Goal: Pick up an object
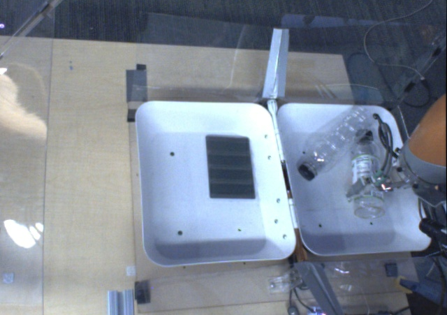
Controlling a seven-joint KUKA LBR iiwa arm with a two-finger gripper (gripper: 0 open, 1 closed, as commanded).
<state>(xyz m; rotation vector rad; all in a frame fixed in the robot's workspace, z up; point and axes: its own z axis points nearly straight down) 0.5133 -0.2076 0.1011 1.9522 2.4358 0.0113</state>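
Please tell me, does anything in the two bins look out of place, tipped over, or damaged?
Yes. In the right bin, a clear plastic bottle lies on its side at a slant, its dark cap toward the divider. A second clear container rests beside it near the claw. In the left bin, the dark ribbed block lies flat and looks orderly.

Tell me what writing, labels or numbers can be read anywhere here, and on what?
Nothing reads clearly.
Small clear bottle, right bin: a pale label with green marks, too blurred to read.
Larger clear plastic bottle with a dark cap: no text visible.
Dark ribbed block, left bin: no markings visible.
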